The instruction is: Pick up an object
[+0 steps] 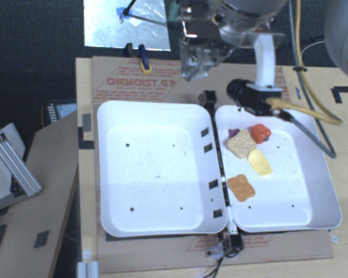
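- Two shallow white plastic bins, left (pixel 156 172) and right (pixel 301 201), side by side mid-frame on the counter.
- Grey pincer (pixel 198 62) at upper centre, above the bins; grip state unclear.
- Beige waffle-textured piece (pixel 241 144), orange piece (pixel 241 187), yellow oval piece (pixel 259 163), red piece (pixel 260 133): clustered in the right bin's upper left.

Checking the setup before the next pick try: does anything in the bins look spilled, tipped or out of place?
Nothing stands out. The red piece, cracker-like piece, yellow piece and orange piece all lie inside the right bin, bunched toward its left side. The gripper hangs beyond the bins' far edge.
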Available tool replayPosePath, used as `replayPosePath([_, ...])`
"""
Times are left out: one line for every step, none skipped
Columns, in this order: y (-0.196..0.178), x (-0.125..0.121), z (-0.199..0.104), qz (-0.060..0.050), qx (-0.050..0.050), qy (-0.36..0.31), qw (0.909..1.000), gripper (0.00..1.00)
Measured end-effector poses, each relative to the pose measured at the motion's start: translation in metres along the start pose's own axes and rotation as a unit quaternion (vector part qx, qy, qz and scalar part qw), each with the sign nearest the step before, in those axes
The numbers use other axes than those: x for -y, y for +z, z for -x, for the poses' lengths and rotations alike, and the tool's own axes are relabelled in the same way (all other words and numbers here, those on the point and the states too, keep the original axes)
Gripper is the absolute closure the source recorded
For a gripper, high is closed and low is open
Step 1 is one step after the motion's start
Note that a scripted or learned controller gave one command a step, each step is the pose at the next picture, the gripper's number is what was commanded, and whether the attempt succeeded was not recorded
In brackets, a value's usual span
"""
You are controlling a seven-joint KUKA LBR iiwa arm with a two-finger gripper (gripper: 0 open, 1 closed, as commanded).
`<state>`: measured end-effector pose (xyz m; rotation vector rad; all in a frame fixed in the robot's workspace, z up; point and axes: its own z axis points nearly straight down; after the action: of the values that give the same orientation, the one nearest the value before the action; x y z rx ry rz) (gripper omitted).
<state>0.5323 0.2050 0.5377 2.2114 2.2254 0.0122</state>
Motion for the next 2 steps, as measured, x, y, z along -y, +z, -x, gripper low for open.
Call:
replayPosePath([0.153, -0.002, -0.028, -0.011, 0.004, -0.001, 0.9999, 1.0])
replayPosePath([0.036, -0.038, 0.0, 0.003, -0.001, 0.004, 1.0, 1.0])
